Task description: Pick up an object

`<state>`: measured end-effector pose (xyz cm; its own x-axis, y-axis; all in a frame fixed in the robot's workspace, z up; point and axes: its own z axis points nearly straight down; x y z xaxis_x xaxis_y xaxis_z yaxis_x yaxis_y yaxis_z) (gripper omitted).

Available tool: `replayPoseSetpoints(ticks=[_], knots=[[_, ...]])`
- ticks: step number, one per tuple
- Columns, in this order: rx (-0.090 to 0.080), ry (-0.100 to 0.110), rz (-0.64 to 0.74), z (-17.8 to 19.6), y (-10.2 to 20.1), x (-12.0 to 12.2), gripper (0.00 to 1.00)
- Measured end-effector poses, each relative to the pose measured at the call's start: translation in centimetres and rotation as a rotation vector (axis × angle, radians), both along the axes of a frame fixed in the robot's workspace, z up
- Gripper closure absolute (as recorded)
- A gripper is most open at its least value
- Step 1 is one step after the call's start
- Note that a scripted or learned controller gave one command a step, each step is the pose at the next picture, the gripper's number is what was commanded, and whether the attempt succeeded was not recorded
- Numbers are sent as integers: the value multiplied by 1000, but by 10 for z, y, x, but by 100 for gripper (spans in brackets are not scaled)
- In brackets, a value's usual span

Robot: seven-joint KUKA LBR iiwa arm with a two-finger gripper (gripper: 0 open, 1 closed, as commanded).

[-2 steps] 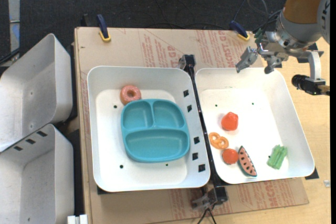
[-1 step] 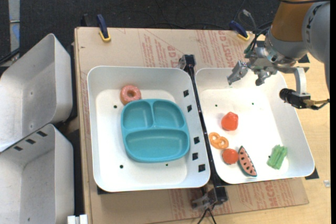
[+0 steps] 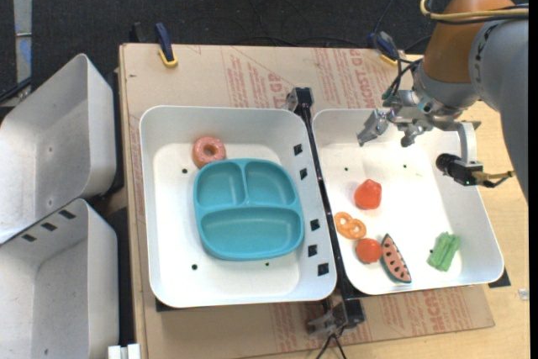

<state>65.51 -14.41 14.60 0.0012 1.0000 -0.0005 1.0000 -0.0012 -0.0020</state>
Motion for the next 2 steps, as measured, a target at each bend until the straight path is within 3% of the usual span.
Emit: replayPoseSetpoints(ticks=[1,2], knots=[[1,2,1,-54,1,-1,0],[-1,-5,1,-39,1,1,100]])
